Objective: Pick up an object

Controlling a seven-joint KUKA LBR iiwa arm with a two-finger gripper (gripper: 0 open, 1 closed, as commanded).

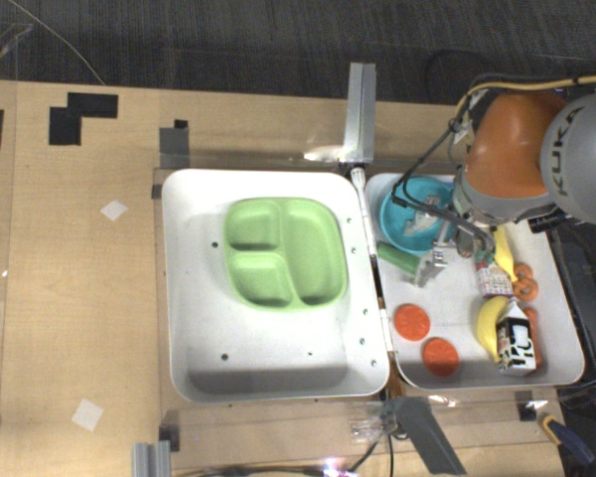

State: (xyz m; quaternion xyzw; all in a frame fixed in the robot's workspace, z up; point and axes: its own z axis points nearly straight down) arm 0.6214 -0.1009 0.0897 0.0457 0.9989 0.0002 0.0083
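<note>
Since nothing shows between my fingers, I judge the pick not yet done: approach and descent look mostly finished, the closing and the lift are left. Nearest the camera, at the front of the right bin (566,371), I count two orange-red discs (411,321), one beside the other, the second at (440,355). Just right of them lies a yellow banana (489,326), touching a dark carton with a white label (518,344). One step back there's a small patterned packet (493,280) and one small orange piece (525,287) just beside it, plus a second yellow banana-like piece (504,253) half under my wrist. My hand (432,263) hangs over the middle of this bin, pointed down at bare bin floor between the discs and a green cylinder (395,259); I can't tell whether the fingers are apart or together, too small and blurred. So the candidate things are all in the right bin, near my hand but none of them in it. Farther back sits one blue bowl (409,217), partly hidden by my arm. The left bin (194,366) holds one green divided tray (283,250) with three compartments. Two white bins in all on the surface (70,296).
</note>
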